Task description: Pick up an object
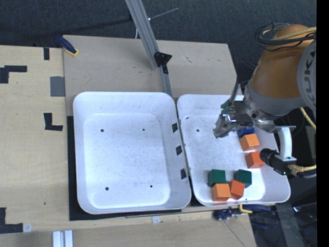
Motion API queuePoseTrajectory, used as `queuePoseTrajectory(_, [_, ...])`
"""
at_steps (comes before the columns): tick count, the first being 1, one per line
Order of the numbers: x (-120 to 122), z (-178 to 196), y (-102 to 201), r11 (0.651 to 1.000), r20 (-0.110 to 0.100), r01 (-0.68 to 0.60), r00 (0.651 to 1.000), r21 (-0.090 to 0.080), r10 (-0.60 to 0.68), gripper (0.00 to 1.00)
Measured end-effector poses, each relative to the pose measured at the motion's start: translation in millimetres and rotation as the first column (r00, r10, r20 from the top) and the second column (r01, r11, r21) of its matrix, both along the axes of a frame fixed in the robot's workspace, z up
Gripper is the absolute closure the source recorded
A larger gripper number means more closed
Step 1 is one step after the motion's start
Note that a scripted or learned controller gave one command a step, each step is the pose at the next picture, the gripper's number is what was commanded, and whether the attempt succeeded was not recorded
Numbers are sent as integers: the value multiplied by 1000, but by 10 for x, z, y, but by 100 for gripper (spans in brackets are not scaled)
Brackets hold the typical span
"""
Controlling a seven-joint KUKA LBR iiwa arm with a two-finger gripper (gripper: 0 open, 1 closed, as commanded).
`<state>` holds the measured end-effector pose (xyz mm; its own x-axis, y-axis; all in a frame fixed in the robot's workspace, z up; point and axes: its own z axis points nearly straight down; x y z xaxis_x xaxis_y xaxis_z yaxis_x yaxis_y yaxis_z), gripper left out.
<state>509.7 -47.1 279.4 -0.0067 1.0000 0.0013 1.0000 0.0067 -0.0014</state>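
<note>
— Where is the arm's pincer right now?

— Low over the right-hand shallow white bin, in its upper half, reaching in from the right. From here I cannot tell how far it is spread, and I see no block in it.

— And the blocks?

— All in that same bin. One small orange cube lies just beside the pincer, to its right. Another orange cube sits below it, near the bin's right wall. Along the near edge there is a cluster: a dark green cube, a second green cube, and two orange cubes, one touching the other.

— The left white bin?

— Just beside the right one on the wooden counter.
</note>
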Motion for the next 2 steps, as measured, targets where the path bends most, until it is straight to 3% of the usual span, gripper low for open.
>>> queuePoseTrajectory(2, [25, -377, 1142, 1000, -3, -1, 1000, -1, 1, 100])
